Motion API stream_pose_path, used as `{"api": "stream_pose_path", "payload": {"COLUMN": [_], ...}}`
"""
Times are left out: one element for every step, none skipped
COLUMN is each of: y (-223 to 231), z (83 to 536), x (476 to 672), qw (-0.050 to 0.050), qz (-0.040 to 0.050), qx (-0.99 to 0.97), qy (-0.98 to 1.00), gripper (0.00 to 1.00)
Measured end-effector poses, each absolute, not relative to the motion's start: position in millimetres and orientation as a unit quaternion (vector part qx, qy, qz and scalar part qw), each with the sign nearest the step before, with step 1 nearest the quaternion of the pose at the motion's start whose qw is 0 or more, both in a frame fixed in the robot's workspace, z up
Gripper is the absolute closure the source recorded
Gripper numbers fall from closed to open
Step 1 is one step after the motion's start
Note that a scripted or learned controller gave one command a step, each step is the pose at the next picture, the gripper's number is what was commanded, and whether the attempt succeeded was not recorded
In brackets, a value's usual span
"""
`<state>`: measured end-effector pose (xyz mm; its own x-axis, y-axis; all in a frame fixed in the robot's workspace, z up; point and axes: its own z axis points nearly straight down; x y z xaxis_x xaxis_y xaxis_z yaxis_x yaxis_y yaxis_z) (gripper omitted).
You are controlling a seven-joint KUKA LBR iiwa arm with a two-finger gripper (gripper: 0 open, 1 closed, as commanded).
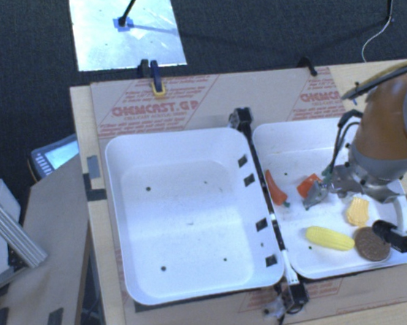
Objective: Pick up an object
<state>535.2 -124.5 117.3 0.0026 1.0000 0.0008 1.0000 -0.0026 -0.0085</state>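
The small red-orange object (308, 183) lies in the right bin (289, 136), near its middle, just beside the tool (315, 194). It looks short, its long axis tilted slightly across the bin; which way it points you cannot tell. The tool sits low at it, and you cannot tell what, if anything, it has hold of. Nothing appears lifted, so the pick seems unfinished. Around it lie a carrot (275, 187), corn cob (330, 238), yellow piece (357, 211) and brown disc (372, 244).
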Motion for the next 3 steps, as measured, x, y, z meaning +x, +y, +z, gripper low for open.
{"api": "stream_pose_path", "payload": {"y": [-146,-145,-145], "z": [83,95,95], "x": [585.1,583.8,583.8], "qw": [-0.003,-0.002,-0.002], "qz": [-0.0012,-0.0011,-0.0012], "qx": [-0.706,-0.706,-0.706], "qy": [-0.709,-0.708,-0.708], "gripper": [0.00,1.00,0.00]}}
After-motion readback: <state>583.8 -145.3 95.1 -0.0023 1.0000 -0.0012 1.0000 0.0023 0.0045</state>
